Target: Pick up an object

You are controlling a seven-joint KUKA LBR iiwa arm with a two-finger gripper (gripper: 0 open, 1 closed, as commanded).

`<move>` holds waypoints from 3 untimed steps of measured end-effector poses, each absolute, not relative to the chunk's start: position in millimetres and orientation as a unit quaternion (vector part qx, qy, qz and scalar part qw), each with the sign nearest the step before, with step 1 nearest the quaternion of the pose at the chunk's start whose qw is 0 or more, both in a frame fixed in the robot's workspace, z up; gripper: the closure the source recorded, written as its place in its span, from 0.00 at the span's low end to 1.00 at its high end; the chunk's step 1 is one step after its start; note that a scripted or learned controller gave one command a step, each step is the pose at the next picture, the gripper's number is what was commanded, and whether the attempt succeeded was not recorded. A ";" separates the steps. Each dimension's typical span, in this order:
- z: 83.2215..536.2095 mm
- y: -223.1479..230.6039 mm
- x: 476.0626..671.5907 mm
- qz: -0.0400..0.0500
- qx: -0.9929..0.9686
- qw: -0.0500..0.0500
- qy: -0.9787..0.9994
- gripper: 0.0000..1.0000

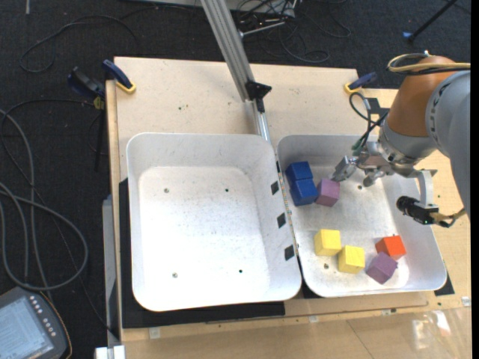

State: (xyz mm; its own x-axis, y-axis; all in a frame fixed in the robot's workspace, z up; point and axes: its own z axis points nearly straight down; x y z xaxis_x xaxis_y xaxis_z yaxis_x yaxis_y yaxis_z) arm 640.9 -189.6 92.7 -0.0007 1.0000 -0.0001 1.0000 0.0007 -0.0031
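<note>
Currently gripper (358, 170) hovers near the right bin's (419, 283) far edge, fingers spread, nothing between them, just beside purple cube (328, 193) touching blue block (301, 182); best to centre over the cube, descend straight, avoid nudging the block.

Two shallow white bins side by side on a pale bench (194, 96): left bin (202, 219) and right bin (419, 264), rims touching along the middle. Blue clamps with yellow tips at the bench's far left corner (118, 75) and far right corner (359, 81), and a slanted metal rail (228, 36) crossing the far edge. Black cables (52, 200) on dark floor beyond the left edge, plus possibly a handheld screen (26, 327) past the near left corner.
</note>
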 end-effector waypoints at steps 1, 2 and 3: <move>106.4 -189.8 642.8 -0.001 -0.707 -0.002 -0.708 1.00; 168.3 -184.0 641.2 -0.002 -0.706 -0.004 -0.708 1.00; 230.7 -191.3 643.0 -0.002 -0.706 -0.004 -0.708 1.00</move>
